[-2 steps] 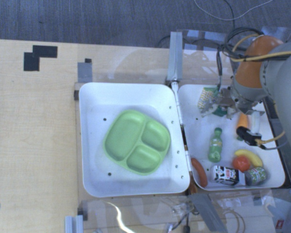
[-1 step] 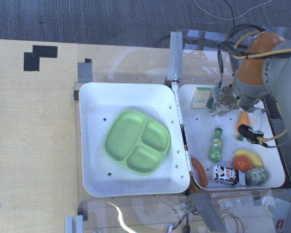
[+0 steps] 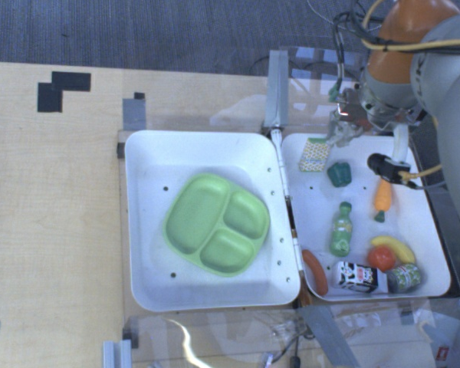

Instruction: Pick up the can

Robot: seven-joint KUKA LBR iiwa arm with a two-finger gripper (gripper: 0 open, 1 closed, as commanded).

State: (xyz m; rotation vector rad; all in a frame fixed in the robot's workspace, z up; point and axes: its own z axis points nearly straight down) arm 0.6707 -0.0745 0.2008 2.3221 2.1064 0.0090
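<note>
The can [image 3: 405, 277] is small and grey-green. It lies on its side in the near right corner of the right bin [image 3: 433, 228], beside a black-and-white carton [image 3: 358, 277] and just under a red tomato [image 3: 381, 258]. My gripper [image 3: 342, 134] hangs over the far left part of that bin, close to a checked yellow packet [image 3: 315, 155] and far from the can. Nothing shows under the gripper.
The right bin also holds a dark green pepper [image 3: 339, 175], a carrot [image 3: 382, 196], a green bottle [image 3: 340, 228], a banana [image 3: 393, 247] and a red sausage [image 3: 316, 271]. A green divided plate [image 3: 218, 223] lies in the left bin [image 3: 149, 167].
</note>
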